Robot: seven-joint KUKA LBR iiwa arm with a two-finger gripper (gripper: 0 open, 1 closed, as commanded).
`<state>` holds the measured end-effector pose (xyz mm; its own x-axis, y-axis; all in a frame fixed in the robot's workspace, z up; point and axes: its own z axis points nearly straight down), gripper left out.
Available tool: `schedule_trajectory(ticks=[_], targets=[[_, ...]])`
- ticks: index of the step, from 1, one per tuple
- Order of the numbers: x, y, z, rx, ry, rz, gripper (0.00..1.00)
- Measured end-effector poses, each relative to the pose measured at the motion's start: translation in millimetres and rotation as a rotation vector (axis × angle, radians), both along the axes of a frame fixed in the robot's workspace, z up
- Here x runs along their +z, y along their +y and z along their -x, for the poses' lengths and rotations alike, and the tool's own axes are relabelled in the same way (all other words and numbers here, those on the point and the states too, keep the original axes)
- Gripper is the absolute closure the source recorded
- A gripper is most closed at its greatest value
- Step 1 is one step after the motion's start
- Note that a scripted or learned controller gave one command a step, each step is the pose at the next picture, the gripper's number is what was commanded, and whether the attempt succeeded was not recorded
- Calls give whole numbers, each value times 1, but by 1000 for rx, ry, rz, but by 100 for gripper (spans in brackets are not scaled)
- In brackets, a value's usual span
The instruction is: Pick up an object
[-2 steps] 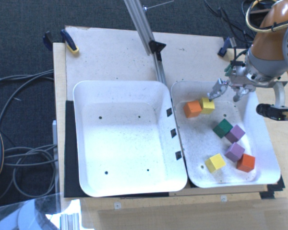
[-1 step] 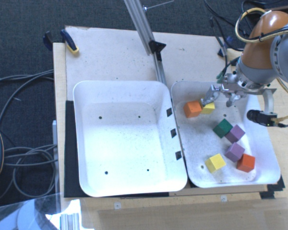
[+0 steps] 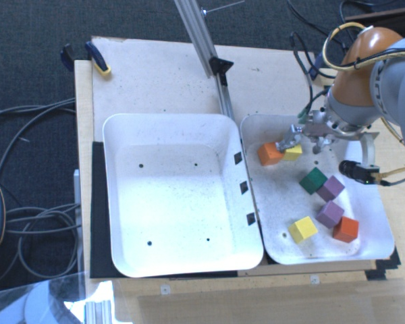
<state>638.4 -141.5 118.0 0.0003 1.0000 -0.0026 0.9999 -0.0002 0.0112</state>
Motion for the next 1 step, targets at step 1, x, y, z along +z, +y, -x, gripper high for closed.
schedule_trajectory(ticks=[1], targets=[[10,1,-1,0,-3,0,100]])
